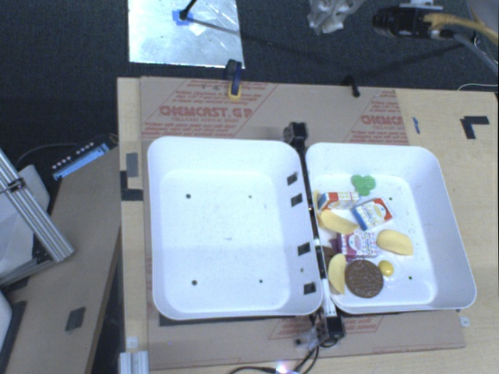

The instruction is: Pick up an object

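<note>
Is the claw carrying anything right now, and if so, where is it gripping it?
Nothing is held. The claw sits at the top of the view, beyond the bench, with nothing between its fingers. The toy items, including the brown disc, lie in the right bin.

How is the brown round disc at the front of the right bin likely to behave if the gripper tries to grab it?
The brown disc lies flat, so it probably won't roll, but fingers may struggle to get under its low edge. It touches a yellow piece, which would likely shift with it. It looks rigid, though that is uncertain.
</note>
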You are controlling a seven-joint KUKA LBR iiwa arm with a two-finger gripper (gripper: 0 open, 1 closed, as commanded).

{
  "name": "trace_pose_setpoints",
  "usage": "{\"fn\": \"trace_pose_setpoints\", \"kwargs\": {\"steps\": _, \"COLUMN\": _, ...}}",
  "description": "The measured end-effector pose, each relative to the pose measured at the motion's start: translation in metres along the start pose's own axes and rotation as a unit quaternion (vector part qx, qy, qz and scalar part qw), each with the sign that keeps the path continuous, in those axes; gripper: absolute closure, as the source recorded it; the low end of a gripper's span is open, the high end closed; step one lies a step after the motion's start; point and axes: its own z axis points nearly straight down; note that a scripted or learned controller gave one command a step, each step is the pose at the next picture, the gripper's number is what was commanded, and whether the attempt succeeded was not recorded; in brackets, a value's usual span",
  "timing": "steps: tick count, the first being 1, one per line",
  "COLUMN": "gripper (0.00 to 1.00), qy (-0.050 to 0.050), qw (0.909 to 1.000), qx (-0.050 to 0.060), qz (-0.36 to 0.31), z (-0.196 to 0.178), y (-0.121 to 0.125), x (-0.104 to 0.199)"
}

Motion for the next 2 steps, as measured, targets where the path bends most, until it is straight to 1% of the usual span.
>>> {"fn": "trace_pose_setpoints", "kwargs": {"steps": 1, "gripper": 1.00, "qy": 0.002, "qw": 1.0000, "qx": 0.000, "qz": -0.007, "z": 0.000, "y": -0.002, "x": 0.033}}
{"fn": "trace_pose_setpoints", "kwargs": {"steps": 2, "gripper": 1.00, "qy": 0.004, "qw": 0.9999, "qx": 0.000, "qz": -0.009, "z": -0.002, "y": -0.123, "x": 0.055}}
